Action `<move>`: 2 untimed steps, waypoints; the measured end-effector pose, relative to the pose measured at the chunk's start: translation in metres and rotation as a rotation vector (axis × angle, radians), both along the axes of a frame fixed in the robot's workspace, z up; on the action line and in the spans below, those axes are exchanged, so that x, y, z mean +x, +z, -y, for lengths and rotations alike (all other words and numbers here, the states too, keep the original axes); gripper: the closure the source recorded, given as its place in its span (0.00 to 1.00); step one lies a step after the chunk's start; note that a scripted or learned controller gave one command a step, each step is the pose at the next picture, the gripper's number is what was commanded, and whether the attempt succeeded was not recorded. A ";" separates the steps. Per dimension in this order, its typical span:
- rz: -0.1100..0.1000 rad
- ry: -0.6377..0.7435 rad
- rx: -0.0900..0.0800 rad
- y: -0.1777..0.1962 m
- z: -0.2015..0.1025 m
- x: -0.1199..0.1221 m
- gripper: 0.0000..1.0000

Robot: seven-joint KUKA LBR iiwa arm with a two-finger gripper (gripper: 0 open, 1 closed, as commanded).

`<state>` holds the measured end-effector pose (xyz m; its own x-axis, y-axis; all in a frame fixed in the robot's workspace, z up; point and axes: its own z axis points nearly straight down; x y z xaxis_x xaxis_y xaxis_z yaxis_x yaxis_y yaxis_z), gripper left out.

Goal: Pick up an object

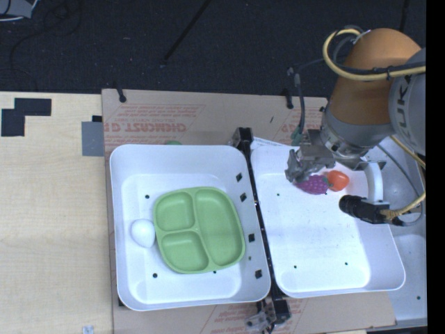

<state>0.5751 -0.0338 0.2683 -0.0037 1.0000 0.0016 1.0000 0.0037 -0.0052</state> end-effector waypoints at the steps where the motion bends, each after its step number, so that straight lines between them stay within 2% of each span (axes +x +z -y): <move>1: -0.001 0.000 0.000 -0.013 -0.055 -0.011 1.00; 2: 0.002 0.001 0.000 -0.016 -0.100 -0.007 1.00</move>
